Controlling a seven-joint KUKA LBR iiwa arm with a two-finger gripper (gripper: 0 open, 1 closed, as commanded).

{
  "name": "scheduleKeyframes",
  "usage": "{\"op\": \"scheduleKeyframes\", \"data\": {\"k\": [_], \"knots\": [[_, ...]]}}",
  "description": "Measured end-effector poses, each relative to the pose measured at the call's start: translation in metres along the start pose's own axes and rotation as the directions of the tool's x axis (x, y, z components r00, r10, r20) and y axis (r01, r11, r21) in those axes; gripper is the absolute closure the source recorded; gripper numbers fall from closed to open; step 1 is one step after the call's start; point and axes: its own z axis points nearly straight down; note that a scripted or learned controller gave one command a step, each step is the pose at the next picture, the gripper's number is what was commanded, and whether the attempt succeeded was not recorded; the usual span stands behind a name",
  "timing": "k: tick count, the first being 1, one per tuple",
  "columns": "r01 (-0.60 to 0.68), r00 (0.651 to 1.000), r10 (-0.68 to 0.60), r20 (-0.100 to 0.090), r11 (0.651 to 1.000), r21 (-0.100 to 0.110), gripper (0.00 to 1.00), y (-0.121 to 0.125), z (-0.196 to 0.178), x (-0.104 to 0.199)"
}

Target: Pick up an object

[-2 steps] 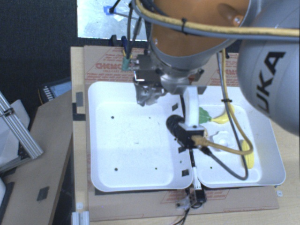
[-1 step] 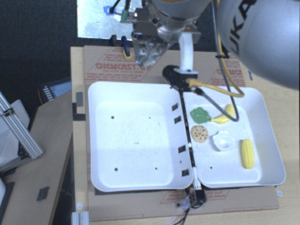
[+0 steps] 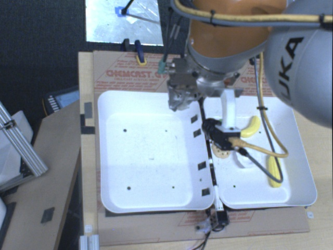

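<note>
My gripper hangs at the back of the bench, over the far end of the divider between the two bins, and nothing shows in it. In the right bin lies a curved yellow banana-like piece near the middle. A second long yellow piece rests closer to the front right. Between them sits a small white object, and a tan round thing lies by the divider. All of these are to the right of the gripper and nearer the front.
The left bin is a shallow white tray with raised walls. Both bins rest on a cardboard sheet. The big grey and orange arm covers the back right of the bench.
</note>
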Motion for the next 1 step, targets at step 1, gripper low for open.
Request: {"op": "scheduleKeyframes", "data": {"k": [1], "knots": [[0.000,1.000,0.000,0.002,1.000,0.006,1.00,-0.0413,0.1160,-0.0271]]}}
